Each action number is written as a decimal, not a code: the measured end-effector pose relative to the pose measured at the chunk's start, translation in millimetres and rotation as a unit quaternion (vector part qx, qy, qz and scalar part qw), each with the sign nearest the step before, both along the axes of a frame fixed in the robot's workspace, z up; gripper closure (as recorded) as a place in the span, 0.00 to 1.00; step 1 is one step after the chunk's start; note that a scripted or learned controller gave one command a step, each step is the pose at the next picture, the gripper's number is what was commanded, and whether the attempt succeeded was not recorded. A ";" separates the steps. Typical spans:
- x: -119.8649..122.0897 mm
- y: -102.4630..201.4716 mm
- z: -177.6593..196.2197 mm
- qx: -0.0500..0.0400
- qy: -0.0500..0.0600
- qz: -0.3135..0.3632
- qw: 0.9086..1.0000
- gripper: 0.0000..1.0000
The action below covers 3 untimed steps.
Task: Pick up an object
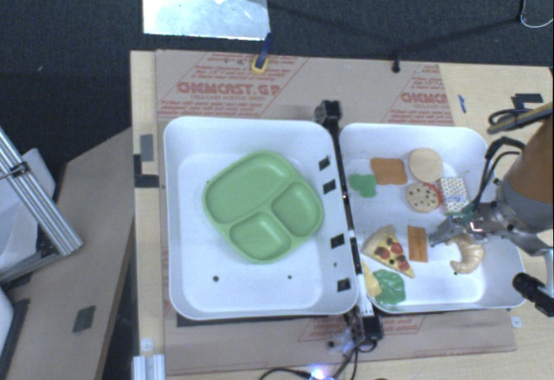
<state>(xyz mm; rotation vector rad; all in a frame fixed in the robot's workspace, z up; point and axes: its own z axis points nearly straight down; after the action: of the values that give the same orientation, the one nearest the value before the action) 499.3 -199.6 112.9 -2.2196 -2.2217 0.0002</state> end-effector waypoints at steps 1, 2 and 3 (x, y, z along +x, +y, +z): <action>6.9 -0.1 -21.1 -0.002 -0.009 0.001 1.000 0.00; 7.7 -2.2 -9.4 -0.005 -0.012 0.000 1.000 1.00; 19.3 1.3 43.3 -0.002 -0.004 0.002 1.000 1.00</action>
<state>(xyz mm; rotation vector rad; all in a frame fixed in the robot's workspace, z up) 518.5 -198.2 156.2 -2.2203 -2.2315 -0.0047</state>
